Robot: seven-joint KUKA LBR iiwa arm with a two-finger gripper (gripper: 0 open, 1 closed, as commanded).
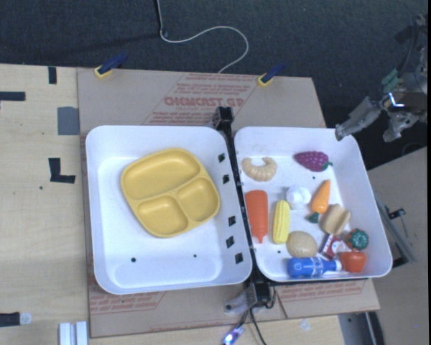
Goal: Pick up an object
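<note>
- I'm seeing the gripper (388, 117) hovering off the right bin's (366, 171) far right corner; I cannot tell its state.
- Purple grapes (312, 160) are lying nearest that corner, croissant (260, 168) and carrot (320, 196) lying close by.
- Yellow tray (170, 191) is sitting in the left bin (104, 214).

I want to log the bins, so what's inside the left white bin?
The left bin holds one thing: a yellow divided plate with three compartments, lying flat toward the back. Around it, white floor shows, with a few small dark marks. Whatever lies beneath the plate is covered.
</note>
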